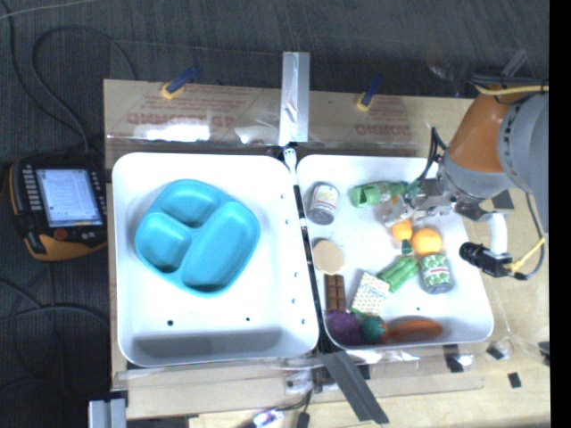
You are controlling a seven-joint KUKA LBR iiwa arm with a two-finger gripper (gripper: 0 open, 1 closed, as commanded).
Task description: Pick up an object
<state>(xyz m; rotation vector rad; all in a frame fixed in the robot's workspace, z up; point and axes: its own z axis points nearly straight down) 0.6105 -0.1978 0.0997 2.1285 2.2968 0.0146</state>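
Nothing is lifted yet: your gripper [419,194] hangs by the small round orange fruit [426,240], at its 11 o'clock; its grip state I cannot tell.

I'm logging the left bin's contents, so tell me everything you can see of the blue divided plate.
The blue divided plate is a turquoise dish that looks like smooth plastic, with rounded edges and three raised lobes: two smaller ones at upper left and a larger one at right. It seems to lie face-down, tilted diagonally, on the floor of the left white bin, toward the bin's upper middle. Nothing else touches it.
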